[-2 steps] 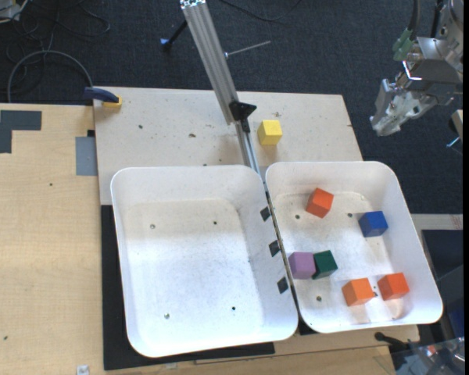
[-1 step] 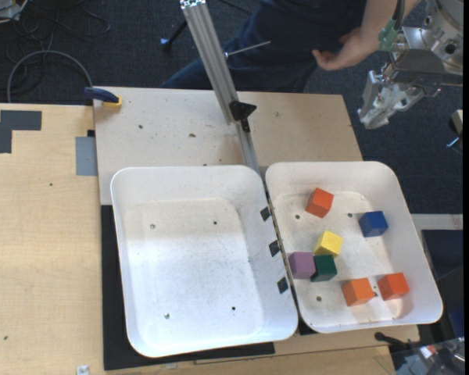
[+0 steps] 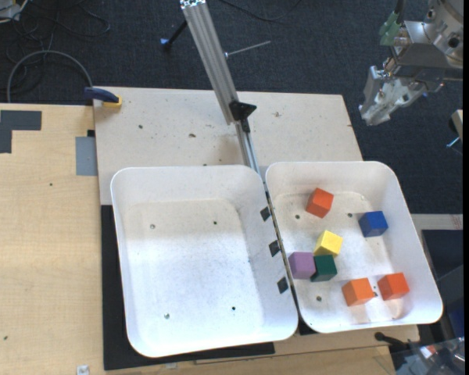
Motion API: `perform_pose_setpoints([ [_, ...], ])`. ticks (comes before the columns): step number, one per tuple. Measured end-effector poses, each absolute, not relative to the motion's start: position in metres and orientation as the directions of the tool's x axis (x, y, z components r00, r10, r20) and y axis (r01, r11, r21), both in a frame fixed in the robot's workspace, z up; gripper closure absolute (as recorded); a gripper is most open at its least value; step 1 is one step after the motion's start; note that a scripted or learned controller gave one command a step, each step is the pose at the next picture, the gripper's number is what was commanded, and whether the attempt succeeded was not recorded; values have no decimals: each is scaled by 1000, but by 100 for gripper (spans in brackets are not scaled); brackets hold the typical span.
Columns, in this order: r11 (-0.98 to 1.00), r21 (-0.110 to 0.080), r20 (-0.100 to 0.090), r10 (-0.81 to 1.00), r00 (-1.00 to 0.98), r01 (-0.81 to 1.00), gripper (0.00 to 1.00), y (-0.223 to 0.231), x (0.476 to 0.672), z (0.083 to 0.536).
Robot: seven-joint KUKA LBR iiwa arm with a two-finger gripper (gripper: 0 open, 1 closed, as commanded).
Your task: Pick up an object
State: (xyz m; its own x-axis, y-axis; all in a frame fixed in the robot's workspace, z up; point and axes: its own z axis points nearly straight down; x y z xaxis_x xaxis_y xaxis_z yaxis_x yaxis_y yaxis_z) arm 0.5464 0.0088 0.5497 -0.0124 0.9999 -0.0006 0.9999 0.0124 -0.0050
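The right bin [image 3: 406,209] holds several small cubes. An orange-red cube [image 3: 320,202] lies near its back, and a blue cube [image 3: 373,223] sits to the right of it. A yellow cube [image 3: 328,243], a purple cube [image 3: 302,265] and a dark green cube [image 3: 324,268] cluster together near the bin's left wall. An orange cube [image 3: 358,291] and a red-orange cube [image 3: 393,286] sit at the front. My gripper [image 3: 377,104] hangs high at the upper right, beyond the bin's back edge, with nothing seen in it.
The left bin [image 3: 129,209] stands beside the right one. A slanted aluminium bar [image 3: 215,61] runs from the top centre down to the divide between the bins. A blue-and-yellow clamp [image 3: 103,96] lies on the bench's back left corner.
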Motion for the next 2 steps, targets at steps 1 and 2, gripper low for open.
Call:
perform_pose_setpoints([
  [1, 6, -5, -1, 1000, -6, 1000, 100, 23, 590, 526],
  [2, 4, -2, -1, 1000, -4, 1000, 100, 22, 599, 526],
])
